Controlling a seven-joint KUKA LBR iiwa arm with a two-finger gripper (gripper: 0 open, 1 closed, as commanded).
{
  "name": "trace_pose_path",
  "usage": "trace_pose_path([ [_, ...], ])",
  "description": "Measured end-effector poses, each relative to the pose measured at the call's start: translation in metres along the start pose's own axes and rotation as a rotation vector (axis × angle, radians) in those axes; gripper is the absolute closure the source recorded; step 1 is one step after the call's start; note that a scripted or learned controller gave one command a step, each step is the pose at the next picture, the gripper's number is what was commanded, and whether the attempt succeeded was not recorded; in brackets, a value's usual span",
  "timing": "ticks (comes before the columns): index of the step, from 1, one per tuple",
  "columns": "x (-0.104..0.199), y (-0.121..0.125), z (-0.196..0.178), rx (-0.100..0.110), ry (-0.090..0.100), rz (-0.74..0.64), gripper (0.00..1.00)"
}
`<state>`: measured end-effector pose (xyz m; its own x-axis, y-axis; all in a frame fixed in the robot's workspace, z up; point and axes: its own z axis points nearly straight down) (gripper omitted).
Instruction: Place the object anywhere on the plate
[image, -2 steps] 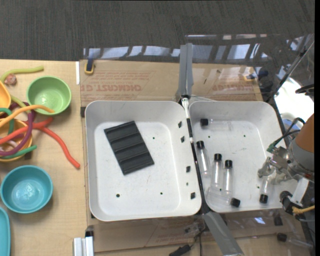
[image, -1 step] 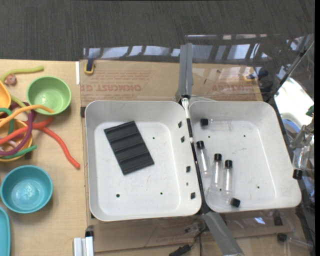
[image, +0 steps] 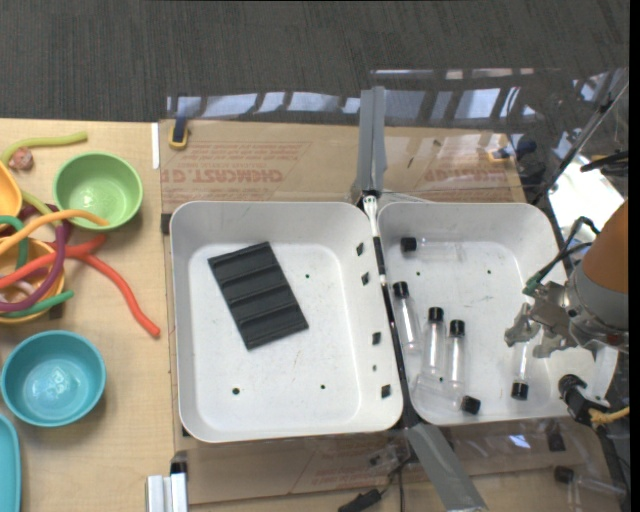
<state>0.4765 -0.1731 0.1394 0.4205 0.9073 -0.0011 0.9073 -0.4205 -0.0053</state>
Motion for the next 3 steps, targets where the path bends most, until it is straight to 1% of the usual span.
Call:
trace_pose_path([
  [1,-0.036,0.017,-0.013,-0.002,-0.001,0.093,1.0],
  [2,-0.036,0.016,0.049,0.0,0.001,-0.038,1.0],
  [3,-0.036,0.018,0.049,-0.001,0.003,0.189,1.0],
])
